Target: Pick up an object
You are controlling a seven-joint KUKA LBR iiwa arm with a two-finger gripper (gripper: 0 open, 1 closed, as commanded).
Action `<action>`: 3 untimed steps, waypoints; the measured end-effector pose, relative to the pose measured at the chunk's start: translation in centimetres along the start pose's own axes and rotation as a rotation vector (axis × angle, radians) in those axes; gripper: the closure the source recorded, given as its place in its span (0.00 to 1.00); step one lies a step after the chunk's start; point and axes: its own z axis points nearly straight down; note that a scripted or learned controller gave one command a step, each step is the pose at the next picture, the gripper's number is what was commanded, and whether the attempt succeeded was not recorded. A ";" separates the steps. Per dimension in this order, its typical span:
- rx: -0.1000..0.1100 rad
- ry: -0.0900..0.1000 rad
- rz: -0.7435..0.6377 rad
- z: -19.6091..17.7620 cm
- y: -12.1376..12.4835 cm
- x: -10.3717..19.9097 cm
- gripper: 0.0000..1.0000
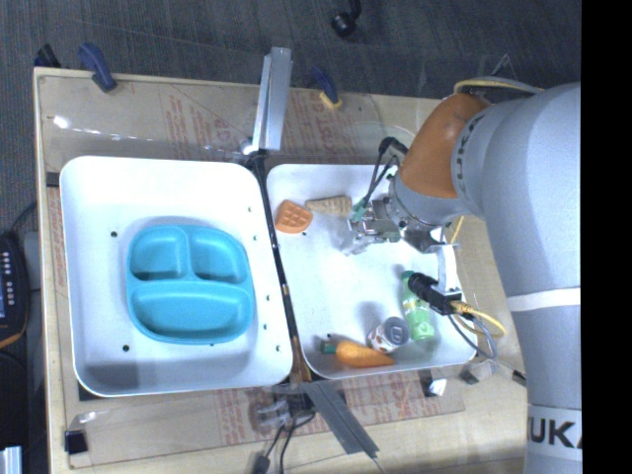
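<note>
In the right bin (326,294) lie an orange waffle-like piece (293,216) and a tan cone-shaped piece (330,204) at the far left, an orange carrot (361,355) at the near edge, a small silver can (389,335) beside it, and a green item (421,322) at the near right. My gripper (361,231) hangs over the far middle of this bin, right of the cone piece. No object shows between its fingers.
The left bin (89,265) holds a blue divided tray (190,282). A metal bar (271,102) stands at the far edge between the bins. Blue clamps (96,67) grip the bench's far edge. The grey arm (523,225) covers the right side.
</note>
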 end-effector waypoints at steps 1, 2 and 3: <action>0.000 0.000 0.000 0.0 0.0 0.0 0.00; -0.004 -0.001 -0.003 -0.2 4.3 -1.2 0.00; -0.005 -0.001 -0.003 -0.2 6.0 -1.2 0.00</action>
